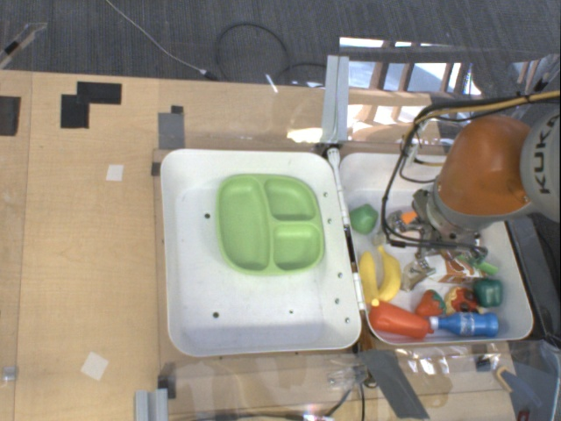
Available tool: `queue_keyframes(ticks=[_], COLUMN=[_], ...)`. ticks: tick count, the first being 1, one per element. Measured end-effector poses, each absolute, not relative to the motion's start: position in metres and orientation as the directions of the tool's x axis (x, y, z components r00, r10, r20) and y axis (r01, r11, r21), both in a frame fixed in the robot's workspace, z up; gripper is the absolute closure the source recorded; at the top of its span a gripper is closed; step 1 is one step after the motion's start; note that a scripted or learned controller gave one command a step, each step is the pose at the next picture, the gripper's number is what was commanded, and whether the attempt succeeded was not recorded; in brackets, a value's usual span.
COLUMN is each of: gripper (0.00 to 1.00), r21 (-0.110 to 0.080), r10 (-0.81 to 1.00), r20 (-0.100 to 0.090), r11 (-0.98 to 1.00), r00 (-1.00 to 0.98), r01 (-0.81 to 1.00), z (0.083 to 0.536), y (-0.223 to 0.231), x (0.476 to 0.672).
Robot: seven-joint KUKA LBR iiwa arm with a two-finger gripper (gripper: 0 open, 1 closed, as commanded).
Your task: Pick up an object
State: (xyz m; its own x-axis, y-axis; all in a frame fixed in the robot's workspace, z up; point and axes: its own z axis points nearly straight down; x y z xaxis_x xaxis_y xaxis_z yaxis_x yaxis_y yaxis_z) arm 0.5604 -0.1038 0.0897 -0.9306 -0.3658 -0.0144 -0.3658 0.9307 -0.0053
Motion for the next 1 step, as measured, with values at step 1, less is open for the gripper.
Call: queue_keyframes(ticks=[1], gripper=[0.0], r21=[-0.008], r10=[-0.328], r20=[-0.012], r11=[0.945], r00=[-0.945], r01=[-0.328], z=[0.1011], y=[-0.1861], x=[0.6288])
